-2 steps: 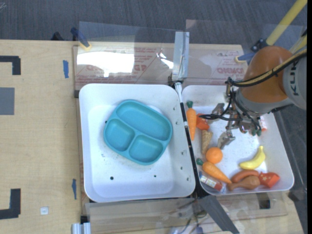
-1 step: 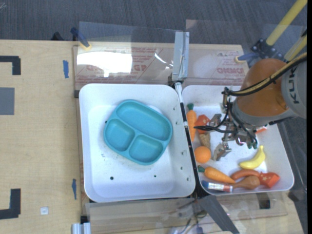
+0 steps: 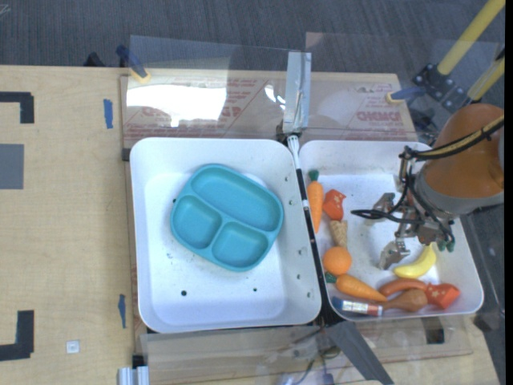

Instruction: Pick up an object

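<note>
Bench [image 3: 56,215]: pale wood, seen from above, with two shallow white bins side by side.
Left bin [image 3: 152,295]: holds a blue plate [image 3: 227,216] with three sections, lying near its middle.
Right bin [image 3: 365,179]: holds toy food gathered along its left and front sides.
Left side of right bin: a carrot [image 3: 315,204] lies against the divider, a red pepper [image 3: 333,204] just beside it, an orange [image 3: 337,260] nearer the front.
Front of right bin: a second carrot [image 3: 360,288], a marker [image 3: 358,306], a brown sausage [image 3: 405,293], a red chilli [image 3: 442,294].
Banana [image 3: 418,264]: yellow, lying just right of the gripper's tip.
Gripper [image 3: 393,253]: reaches down into the right bin beside the banana, with nothing visibly between its jaws; whether they are spread or closed cannot be told.
Arm [image 3: 465,163]: orange band above the wrist, entering from the right.
</note>
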Available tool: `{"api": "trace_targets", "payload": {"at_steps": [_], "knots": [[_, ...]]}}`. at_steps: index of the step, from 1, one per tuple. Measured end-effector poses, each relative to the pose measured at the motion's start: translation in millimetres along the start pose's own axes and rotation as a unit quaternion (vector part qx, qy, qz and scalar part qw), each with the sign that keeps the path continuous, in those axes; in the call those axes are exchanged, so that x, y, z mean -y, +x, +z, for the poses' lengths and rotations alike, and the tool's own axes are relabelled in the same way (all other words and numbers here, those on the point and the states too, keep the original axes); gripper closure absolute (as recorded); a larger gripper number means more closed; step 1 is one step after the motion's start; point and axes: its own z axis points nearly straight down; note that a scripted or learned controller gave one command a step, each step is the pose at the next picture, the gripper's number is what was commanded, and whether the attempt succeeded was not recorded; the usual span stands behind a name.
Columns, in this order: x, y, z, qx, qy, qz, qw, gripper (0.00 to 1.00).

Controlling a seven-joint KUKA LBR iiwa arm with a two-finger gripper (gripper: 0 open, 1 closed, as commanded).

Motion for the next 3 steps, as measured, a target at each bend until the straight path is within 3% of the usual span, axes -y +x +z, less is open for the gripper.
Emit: {"api": "trace_targets", "payload": {"at_steps": [1, 2, 3], "knots": [[7.1, -74.3, 0.1, -0.002, -0.001, 0.042, 0.9991, 0.0], [76.2, -20.7, -14.7, -0.003, 0.0, -0.003, 1.0, 0.0], [44.2, -18.5, 1.2, -0.001, 0.0, 0.027, 0.9996, 0.0]]}}
